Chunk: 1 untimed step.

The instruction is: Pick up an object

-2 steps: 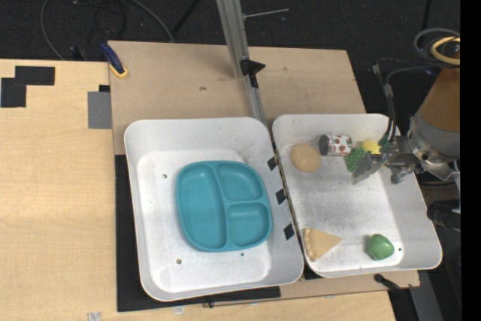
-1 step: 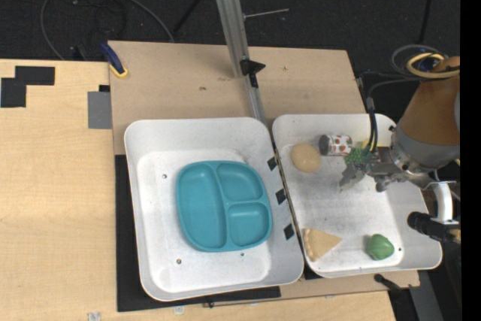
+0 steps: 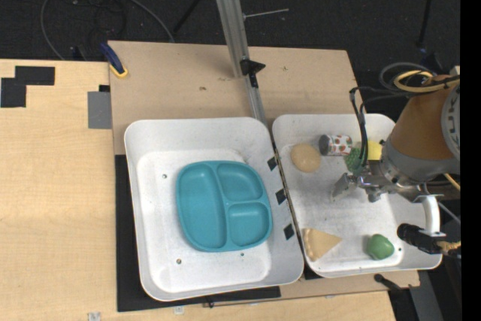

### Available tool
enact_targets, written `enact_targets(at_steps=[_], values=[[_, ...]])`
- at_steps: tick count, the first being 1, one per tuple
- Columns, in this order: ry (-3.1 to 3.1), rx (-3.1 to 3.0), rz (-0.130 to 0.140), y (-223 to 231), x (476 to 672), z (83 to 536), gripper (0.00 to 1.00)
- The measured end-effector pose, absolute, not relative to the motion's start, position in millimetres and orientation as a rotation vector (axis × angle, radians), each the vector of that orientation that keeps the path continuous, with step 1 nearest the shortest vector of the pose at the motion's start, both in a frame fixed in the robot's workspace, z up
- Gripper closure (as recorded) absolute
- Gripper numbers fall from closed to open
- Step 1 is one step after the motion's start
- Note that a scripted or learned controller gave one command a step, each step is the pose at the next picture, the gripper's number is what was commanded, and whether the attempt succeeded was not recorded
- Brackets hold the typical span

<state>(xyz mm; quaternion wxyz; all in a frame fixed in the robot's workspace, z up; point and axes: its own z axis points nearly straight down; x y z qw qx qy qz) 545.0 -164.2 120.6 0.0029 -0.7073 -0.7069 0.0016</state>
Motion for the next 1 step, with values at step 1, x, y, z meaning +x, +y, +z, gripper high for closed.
enact_targets(at_steps=[1], values=[[-2.221,-2.221,-0.003,-165.4,547.7,94.3,0.00]])
